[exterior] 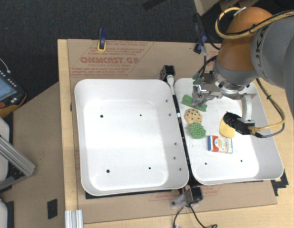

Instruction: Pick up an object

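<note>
The gripper [200,98] hangs low over the right bin [261,172] near its far-left corner, above a green piece [189,100]; whether it grips, I cannot tell. A cookie [192,115], waffle [198,130], yellow piece [227,128] and carton [220,144] cluster near the bin's middle, within easy reach.

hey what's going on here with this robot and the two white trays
A grey and orange robot arm reaches in from the right, with its gripper low in the right bin, at a flat green piece near the bin's far left corner. Nothing can be seen held between its fingers. Close by in the same bin lie a tan cookie-like piece, a green waffle-textured piece, a yellow item and a small red, white and blue packet. The left bin sits beside it.
</note>
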`<move>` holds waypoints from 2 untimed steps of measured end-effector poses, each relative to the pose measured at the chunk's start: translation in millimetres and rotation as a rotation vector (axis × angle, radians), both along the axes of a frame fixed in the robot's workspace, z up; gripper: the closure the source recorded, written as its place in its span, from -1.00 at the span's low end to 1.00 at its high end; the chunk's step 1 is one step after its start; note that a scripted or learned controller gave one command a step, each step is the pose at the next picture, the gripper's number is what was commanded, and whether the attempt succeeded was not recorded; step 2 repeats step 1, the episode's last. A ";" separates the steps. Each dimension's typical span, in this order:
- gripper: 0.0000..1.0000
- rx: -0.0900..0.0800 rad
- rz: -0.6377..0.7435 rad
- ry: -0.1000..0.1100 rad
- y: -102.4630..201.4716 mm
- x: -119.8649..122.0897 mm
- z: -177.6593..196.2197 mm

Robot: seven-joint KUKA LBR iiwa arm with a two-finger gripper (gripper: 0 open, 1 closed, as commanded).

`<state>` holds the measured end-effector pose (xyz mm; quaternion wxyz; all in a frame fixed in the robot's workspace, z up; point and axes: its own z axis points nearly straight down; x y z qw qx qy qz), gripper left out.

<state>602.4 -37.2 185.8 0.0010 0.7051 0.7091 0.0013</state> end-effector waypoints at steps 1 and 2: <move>1.00 0.001 0.001 -0.002 71.5 -25.3 79.7; 1.00 0.001 0.001 -0.002 71.5 -25.3 79.7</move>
